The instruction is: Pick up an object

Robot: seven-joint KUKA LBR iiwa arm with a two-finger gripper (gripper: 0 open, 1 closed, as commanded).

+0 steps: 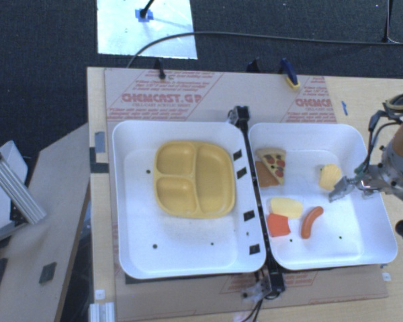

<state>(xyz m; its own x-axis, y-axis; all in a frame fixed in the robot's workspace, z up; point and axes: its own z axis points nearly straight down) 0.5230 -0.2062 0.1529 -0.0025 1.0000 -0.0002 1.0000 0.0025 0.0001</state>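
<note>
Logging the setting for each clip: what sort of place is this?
Likely a robotics lab bench rather than a kitchen: two white bins clamped side by side on a protective board, toy food such as a pizza slice, and loose cables across dark carpet.

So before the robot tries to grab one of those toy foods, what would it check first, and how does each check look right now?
1. Food lies in the right bin: ok; pizza slice, sausage, yellow lump.
2. Hand over that bin: ok.
3. Nearest target close: ok, the yellow lump sits just left of the hand.
4. Fingers spread enough: cannot tell.
5. Hand free of any item: cannot tell.
6. Yellow plate out of the way: ok, it lies in the left bin.
</note>
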